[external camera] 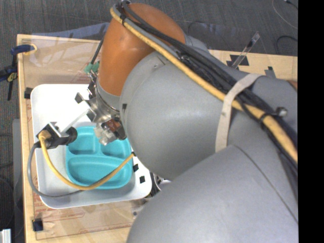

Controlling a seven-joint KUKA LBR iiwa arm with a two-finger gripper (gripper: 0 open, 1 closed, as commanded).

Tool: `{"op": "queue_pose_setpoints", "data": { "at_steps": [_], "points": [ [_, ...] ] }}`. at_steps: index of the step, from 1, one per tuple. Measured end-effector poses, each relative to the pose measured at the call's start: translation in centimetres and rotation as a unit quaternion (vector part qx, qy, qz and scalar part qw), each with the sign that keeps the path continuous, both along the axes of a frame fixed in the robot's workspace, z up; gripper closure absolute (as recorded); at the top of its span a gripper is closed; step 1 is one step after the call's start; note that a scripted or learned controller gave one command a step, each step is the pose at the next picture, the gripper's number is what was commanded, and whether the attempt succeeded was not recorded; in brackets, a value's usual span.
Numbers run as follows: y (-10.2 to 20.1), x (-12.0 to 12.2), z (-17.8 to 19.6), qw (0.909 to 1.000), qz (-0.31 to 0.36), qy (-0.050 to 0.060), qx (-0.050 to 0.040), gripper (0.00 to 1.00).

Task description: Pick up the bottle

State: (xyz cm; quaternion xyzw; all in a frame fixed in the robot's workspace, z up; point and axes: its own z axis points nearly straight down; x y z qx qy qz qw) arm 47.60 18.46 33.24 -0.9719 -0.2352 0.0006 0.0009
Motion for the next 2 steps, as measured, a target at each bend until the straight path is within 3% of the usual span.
{"op": "queue_pose_setpoints", "data": {
  "at_steps": [1,2],
  "points": [
    [-0.6,-0.2,-12.8,0.9638,0.266,0.004,0.0004,1.0],
    [3.0,1.6,-7.0,0.9963,0.085,0.003,-0.0004,1.0]
  ]
}}
